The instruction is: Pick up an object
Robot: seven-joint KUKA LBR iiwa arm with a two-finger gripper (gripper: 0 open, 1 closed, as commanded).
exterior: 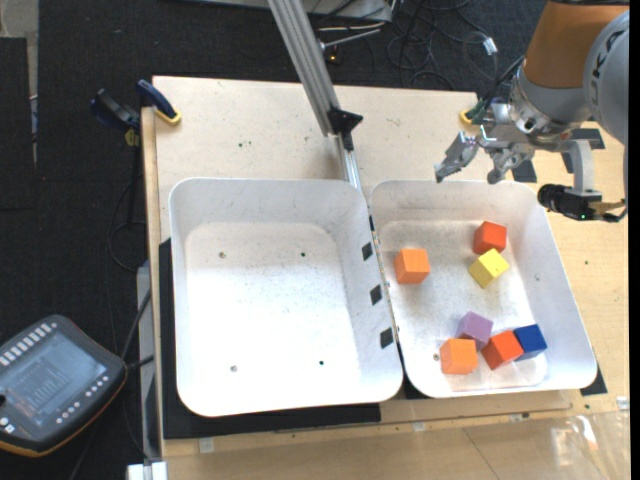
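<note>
From the camera above the bench, the gripper (478,162) hangs over the far rim of the right bin (560,298), at the end of the grey arm (580,38) with its orange band. Its two fingers (452,160) are spread apart with nothing between them; one points toward the left, the other sits nearer the wrist.

All the cubes lie in the right bin, below and nearer the camera than the jaws. Closest to them is the red-orange cube (490,237), with the yellow cube (488,267) just beside it on its near side, the two touching or almost so. An orange cube (412,265) rests alone toward the bin's left wall, well apart from the jaws. At the near end a cluster sits together: a purple cube (476,327), a second orange cube (459,355) against it, a red cube (503,349) and a blue cube (530,340) touching each other.

The left bin (190,268) lies alongside, with only dark specks on its floor. A teach pendant (50,383) rests off the bench at lower left.
</note>
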